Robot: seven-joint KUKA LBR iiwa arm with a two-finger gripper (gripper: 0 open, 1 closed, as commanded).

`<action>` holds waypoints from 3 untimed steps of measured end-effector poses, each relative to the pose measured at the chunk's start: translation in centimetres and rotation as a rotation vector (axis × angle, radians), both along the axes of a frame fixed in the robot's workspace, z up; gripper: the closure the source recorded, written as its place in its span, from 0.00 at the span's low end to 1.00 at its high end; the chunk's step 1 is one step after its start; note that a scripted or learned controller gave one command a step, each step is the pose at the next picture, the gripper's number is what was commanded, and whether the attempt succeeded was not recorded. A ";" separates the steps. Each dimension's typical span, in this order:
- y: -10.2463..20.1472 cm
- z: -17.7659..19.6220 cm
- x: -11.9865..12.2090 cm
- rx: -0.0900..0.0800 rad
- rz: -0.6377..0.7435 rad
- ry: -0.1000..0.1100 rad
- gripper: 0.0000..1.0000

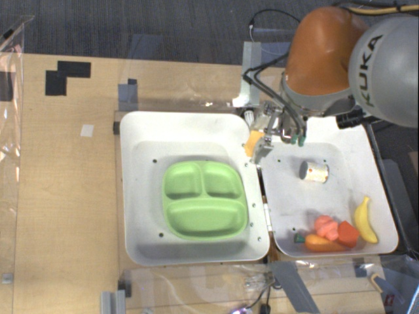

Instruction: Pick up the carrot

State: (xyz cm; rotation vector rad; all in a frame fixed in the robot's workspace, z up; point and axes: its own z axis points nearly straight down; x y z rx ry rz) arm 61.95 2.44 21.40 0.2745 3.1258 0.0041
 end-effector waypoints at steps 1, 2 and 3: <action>-0.2 -3.0 0.3 0.000 -0.093 0.000 1.00; 1.6 -0.6 3.3 0.001 -0.084 -0.003 1.00; 3.0 1.0 1.5 0.000 0.263 -0.002 1.00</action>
